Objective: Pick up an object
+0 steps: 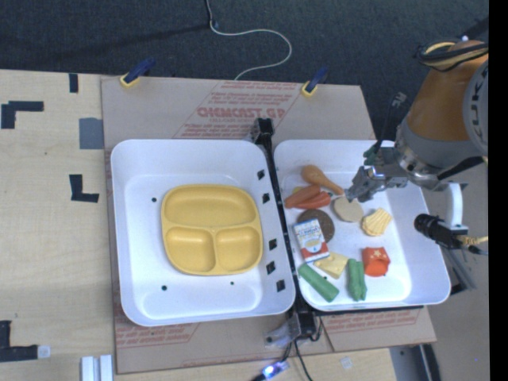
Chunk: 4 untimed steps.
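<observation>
The gripper (359,190) hangs low in the right bin (425,280), right over a pale, flat food piece (347,210); from here I cannot tell how its jaws stand. Around it lie a carrot (306,197), a drumstick (321,178) and a ridged chip (376,222). The left bin (131,181) bears a yellow divided plate (212,228).

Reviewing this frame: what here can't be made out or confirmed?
- The claw, camera view: too small and dark to tell whether it grips anything.
- Beige round piece: its upper edge is hidden under the claw.
- Small packet: label print too small to read.
- Arm: cut off by the frame's right side.
</observation>
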### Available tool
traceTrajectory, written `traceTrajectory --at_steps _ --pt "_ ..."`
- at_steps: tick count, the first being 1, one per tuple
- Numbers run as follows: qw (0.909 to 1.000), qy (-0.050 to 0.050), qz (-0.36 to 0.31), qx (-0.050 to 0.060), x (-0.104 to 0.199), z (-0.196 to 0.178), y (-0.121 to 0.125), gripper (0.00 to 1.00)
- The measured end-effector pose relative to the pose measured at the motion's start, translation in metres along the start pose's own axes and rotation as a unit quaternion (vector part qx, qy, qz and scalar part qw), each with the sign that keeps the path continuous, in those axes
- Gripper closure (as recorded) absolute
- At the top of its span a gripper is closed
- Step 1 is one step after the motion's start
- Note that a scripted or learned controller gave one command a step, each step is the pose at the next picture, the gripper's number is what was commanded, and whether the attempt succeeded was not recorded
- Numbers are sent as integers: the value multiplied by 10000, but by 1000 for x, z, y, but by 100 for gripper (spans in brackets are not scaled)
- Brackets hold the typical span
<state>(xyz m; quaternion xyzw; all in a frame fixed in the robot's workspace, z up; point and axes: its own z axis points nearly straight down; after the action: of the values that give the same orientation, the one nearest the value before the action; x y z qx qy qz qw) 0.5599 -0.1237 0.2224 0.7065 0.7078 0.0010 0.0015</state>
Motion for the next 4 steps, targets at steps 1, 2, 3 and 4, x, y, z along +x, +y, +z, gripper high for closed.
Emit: traceTrajectory --at_steps 1,2,3,4 --pt "10000 15 -21 25 53 -9 -18 100" --pt "10000 13 -26 30 103 -9 -21 100" --pt "10000 9 -16 39 149 4 -36 100" --pt "10000 9 -21 42 195 1 -62 100"
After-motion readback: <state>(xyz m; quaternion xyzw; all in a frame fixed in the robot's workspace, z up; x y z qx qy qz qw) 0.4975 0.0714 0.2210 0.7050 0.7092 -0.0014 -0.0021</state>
